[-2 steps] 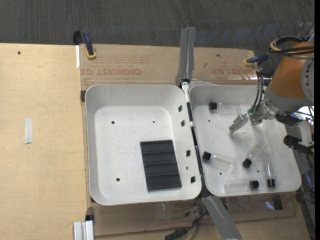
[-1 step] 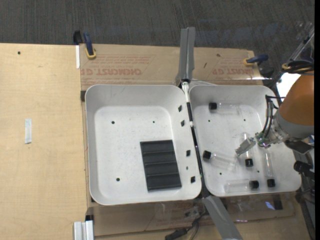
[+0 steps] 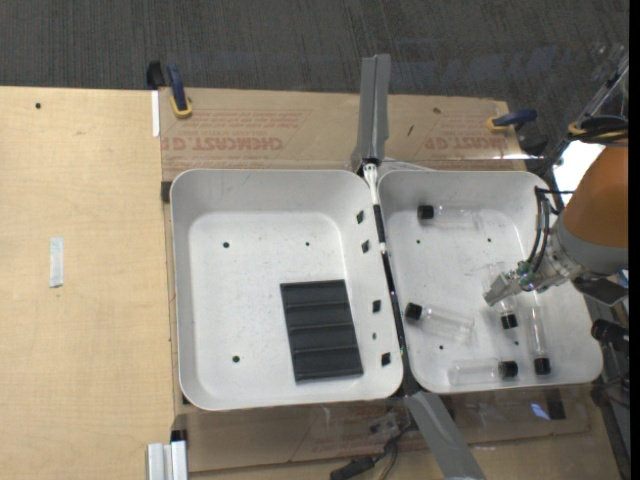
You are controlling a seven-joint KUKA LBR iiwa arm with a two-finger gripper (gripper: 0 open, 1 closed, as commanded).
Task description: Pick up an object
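The clear tubes lie crowded in the right bin, just below the hand, whose grip I cannot tell, so they may roll or slip away.

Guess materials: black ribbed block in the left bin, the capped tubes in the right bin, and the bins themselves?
Black ribbed block: matte black, likely rubber or foam; no glare, moulded ridges.
Capped tubes: clear plastic or glass with black caps; the bin floor shows through them.
Left bin and right bin: white moulded plastic, semi-gloss; rounded corners, soft sheen, scuffs.
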